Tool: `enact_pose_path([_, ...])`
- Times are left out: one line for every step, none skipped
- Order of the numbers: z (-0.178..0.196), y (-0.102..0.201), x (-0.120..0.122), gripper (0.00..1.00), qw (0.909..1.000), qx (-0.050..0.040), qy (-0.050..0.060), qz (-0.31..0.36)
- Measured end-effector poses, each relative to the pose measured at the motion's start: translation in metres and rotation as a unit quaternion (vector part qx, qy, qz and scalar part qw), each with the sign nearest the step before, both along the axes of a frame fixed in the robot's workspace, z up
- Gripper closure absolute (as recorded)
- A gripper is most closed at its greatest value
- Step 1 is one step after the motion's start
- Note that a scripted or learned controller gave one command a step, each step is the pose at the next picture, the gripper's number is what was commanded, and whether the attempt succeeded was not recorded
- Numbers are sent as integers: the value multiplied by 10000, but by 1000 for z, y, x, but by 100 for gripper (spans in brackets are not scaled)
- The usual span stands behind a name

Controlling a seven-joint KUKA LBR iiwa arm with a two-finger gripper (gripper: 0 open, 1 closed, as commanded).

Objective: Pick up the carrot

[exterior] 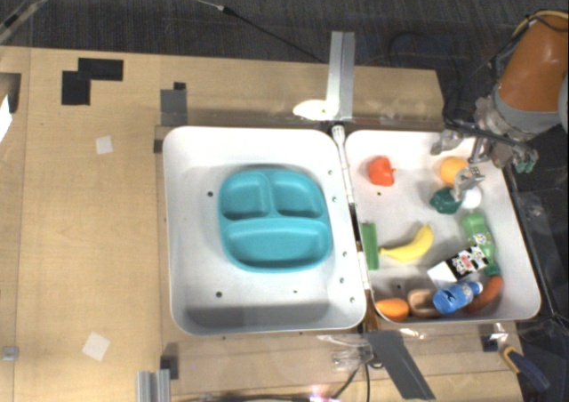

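Over on the right-hand bin [526,240] it's a crowd. Carrot [392,308] — the orange thing lying at the near edge, left corner of that bin, right beside a brownish item [421,302] and a blue bottle [457,296]. Just above them a yellow banana [409,245] curves across the middle, with a green block [369,245] standing against the divider. A black-and-white carton [466,263] and a green bottle [477,233] crowd the right wall, something reddish [489,292] tucked in the corner.

Up at the far side: a red-orange piece [381,171], alone, well apart from the rest. My end effector [468,180] hangs at the bin's far right, right over an orange ball [452,168] and a dark teal object [444,202] — spread or pressed together, I cannot tell, and whether it touches either I cannot tell. Carrot is well apart from me, across the bin.

Left bin [187,240] carries a teal divided plate [274,218] on the desk [80,240].
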State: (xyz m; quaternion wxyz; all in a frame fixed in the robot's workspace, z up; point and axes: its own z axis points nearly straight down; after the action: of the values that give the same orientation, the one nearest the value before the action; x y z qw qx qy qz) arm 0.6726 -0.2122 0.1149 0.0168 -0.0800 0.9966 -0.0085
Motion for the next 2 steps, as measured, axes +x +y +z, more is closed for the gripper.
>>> enact_pose_path([-1, 1, 5, 0, 9992, 35, 78, -397])
enact_pose_path([-3, 2, 4, 0, 9938, 63, 101, -1104])
